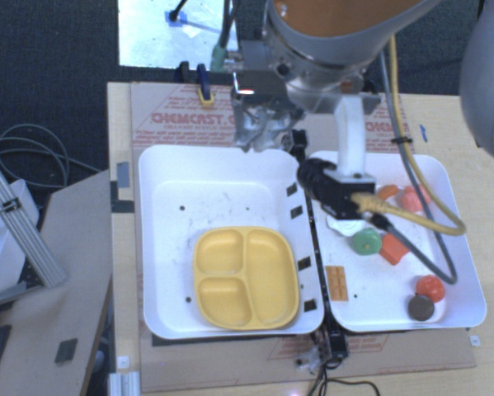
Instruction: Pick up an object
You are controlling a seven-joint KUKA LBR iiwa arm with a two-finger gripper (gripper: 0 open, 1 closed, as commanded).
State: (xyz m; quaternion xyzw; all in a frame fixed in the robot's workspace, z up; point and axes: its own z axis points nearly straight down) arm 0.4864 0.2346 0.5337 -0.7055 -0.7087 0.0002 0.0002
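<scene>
Approach step, by my judgement: the gripper (261, 130) hangs at the far rim of the left bin (160, 221), carrying nothing I can see; whether it is open or closed I cannot tell. The yellow divided plate (247, 277) lies flat, cavities up, nearer the camera than the gripper. It is almost square, and its long compartment runs straight away from the gripper. Next move: come down over one plate edge.
</scene>
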